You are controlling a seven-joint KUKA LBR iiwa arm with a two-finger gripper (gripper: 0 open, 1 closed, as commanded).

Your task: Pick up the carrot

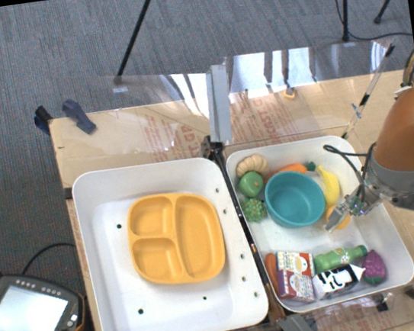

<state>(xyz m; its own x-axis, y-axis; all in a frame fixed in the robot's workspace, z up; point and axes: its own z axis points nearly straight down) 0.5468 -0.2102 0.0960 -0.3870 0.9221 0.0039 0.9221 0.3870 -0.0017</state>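
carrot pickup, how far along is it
Nothing looks done yet. The orange piece with a green tip, likely the carrot, lies untouched in the right white bin behind the teal plastic bowl. In hand: the gripper is low beside the yellow banana, on the bowl's other side. Left: reach the carrot, grasp it and lift it.

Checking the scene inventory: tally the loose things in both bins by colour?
Yellow or orange: 5, divided plate, banana, orange piece behind the bowl, orange piece at the near left edge, tan squash
Green: 3, apple, broccoli, bottle
Teal: 1, bowl
Purple: 1, grapes
Printed: 2, carton, black-and-white pack
Total: 12
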